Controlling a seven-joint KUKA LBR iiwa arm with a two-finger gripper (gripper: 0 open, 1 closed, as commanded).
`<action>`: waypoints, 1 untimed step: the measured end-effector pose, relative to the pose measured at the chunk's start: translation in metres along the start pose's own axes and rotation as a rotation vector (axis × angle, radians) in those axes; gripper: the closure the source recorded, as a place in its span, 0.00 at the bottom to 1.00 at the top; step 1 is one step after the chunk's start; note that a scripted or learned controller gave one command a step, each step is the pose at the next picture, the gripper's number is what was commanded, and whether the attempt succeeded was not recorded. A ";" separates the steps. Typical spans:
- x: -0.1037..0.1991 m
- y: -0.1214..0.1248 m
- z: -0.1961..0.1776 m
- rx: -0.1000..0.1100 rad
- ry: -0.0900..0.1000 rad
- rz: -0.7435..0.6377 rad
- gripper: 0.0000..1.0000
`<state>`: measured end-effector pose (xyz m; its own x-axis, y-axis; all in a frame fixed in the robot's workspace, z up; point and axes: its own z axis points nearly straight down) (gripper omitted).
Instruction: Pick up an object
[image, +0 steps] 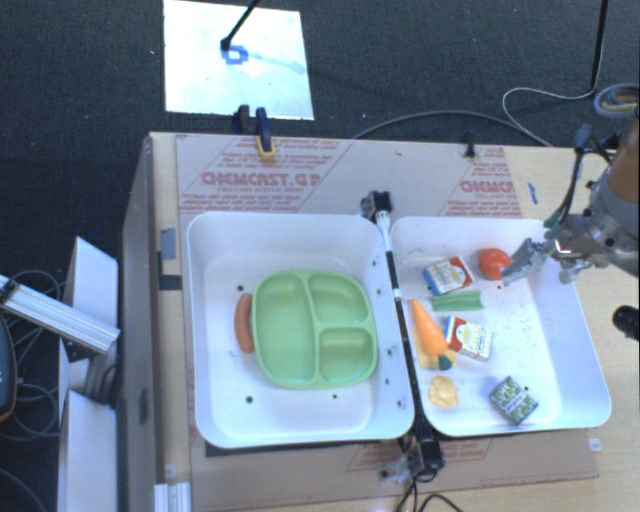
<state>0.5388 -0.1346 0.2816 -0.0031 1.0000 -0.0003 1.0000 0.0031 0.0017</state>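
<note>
I see claw (522, 262) low over right bin (585, 345), fingers' state unreadable from here; cannot tell if open or closed. Red tomato (493, 262) just left of claw, touching or nearly so. Small carton (447, 275) and green pepper (456, 299) farther left; carrot (429, 331) below-left. Green divided plate (310, 330) sits well left, in left bin (215, 300).

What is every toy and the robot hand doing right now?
gripper: above the right bin, beside the tomato, holding nothing.
tomato: lying in the right bin.
carrot: lying flat by the bin's left wall.
green divided plate: right side up in the left bin.
hot dog: lying beside the plate's left edge.
green carton: lying in the right bin's near corner.
</note>
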 end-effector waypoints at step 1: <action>0.004 0.050 0.162 0.005 0.001 0.000 0.00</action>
<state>0.5894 -0.1300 0.1194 -0.0029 1.0000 0.0006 1.0000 0.0029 -0.0029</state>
